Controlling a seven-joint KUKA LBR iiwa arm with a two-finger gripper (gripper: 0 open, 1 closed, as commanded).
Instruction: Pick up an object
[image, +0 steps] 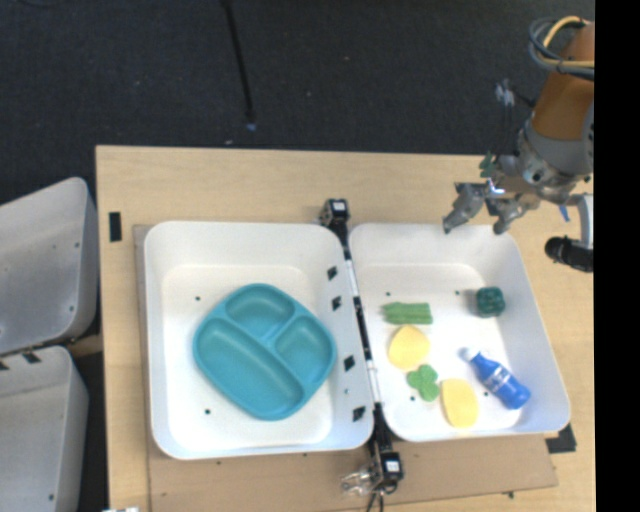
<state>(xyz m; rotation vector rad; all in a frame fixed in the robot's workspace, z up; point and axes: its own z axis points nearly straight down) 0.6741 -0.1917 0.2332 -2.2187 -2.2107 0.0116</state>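
My gripper (477, 218) hangs over the far rim of the right bin (440, 250), its two fingers spread open with nothing between them. Below it in that bin lie a dark green block (489, 301), a green flat piece (408, 313), a yellow round piece (407, 346), a small green clover-shaped piece (424, 381), a yellow oval piece (459, 402) and a blue bottle (497, 377) with a white cap. All of them rest well apart from the gripper, toward the near half of the bin.
The left bin (170, 260) holds a teal divided plate (263, 348). A black hinge strip (352, 320) runs between the two bins. White chair-like shapes (45, 260) stand left of the bench.
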